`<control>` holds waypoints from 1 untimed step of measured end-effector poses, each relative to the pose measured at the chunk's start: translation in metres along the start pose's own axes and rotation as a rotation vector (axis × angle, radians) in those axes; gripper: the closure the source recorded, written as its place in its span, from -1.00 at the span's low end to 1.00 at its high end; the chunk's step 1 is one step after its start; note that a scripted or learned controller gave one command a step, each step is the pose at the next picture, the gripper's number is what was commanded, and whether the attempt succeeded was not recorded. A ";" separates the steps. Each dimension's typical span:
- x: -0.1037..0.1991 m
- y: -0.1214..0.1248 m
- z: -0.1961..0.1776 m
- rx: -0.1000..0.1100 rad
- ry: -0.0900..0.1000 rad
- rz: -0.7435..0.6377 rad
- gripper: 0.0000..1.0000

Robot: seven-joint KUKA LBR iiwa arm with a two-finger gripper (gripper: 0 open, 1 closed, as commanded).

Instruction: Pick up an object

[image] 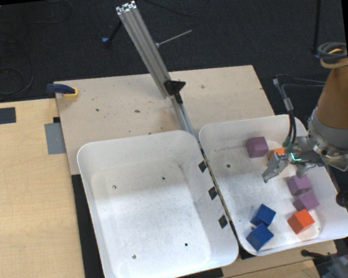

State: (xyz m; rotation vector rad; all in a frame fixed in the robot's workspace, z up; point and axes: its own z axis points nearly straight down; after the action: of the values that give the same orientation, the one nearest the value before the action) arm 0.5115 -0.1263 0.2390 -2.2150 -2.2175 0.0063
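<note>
Gripper (277, 165) over right bin (224, 136), beside squarish purple block (257, 147)

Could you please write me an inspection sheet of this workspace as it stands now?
Surface: wooden bench bearing left bin and right bin, side by side.
Job's things: in the right bin, three purple blocks, two blue blocks, an orange block.
Clutter: a blue and yellow clamp at the bench's far left corner.
Hand: hand over the right bin, between the purple blocks; grip unclear.
Cables: loose leads on the dark floor.
Surroundings: slanted metal bar, pale wooden panel.
</note>
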 end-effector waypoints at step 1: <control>-0.001 0.001 -0.002 -0.005 -0.001 0.004 -1.00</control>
State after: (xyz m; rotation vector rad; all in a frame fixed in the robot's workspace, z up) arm 0.5121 -0.1274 0.2410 -2.2231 -2.2158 0.0019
